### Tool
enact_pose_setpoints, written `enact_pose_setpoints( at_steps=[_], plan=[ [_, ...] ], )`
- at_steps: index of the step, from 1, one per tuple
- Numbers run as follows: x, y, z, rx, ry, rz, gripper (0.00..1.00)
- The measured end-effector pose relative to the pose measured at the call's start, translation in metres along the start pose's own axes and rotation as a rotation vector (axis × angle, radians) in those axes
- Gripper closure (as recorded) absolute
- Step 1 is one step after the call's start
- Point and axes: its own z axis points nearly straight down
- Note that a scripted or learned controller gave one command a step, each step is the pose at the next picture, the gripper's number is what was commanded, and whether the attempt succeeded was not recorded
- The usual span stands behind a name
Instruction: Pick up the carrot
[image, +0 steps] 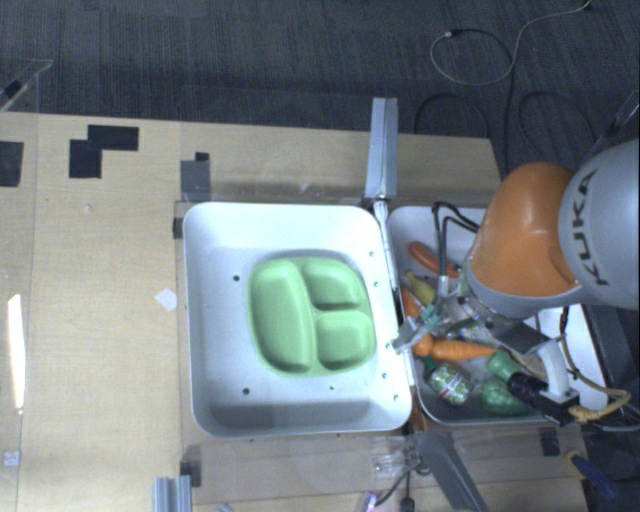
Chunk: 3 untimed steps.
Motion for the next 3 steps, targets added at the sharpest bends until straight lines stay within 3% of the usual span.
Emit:
enact_pose_setpoints(
  at_steps=[1, 2, 3],
  plan=[
    [0.007, 0.002, 0.0, 0.0, 0.0, 0.001, 0.0],
    [-0.01, -0.004, 0.0, 0.0, 0.0, 0.018, 0.0],
    [-0.021, -0.008, 0.0, 0.001, 0.0, -0.243, 0.0]
  ],
)
